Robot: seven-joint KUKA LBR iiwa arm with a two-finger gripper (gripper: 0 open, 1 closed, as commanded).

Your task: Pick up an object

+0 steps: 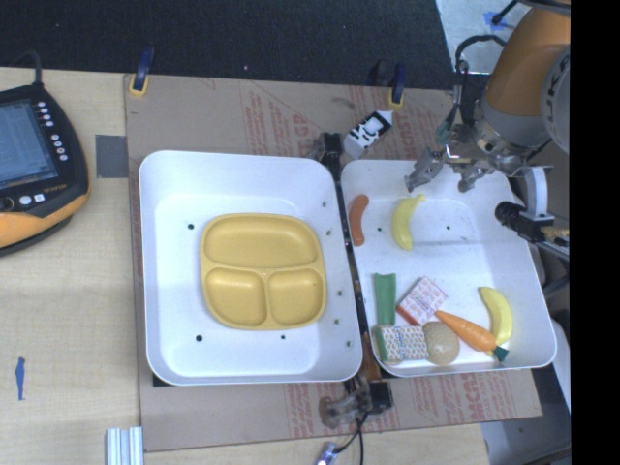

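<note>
My gripper (448,174) hangs over the far edge of the right bin (523,260), its two fingers spread open with nothing between them. A yellow banana (405,221) lies just below and left of it, apart from the fingers. Left of that lies a sausage (357,218). At the bin's near end sit a green strip (385,296), a pink-and-white packet (421,300), a patterned block (402,342), a tan round item (442,344), a carrot (466,330) and a second banana (497,313).
The left bin (165,260) holds a yellow divided plate (263,267). A teach pendant (34,168) lies at the far left of the bench. Clamps (141,71) and a black-and-white tag (368,130) sit along the cardboard's far edge.
</note>
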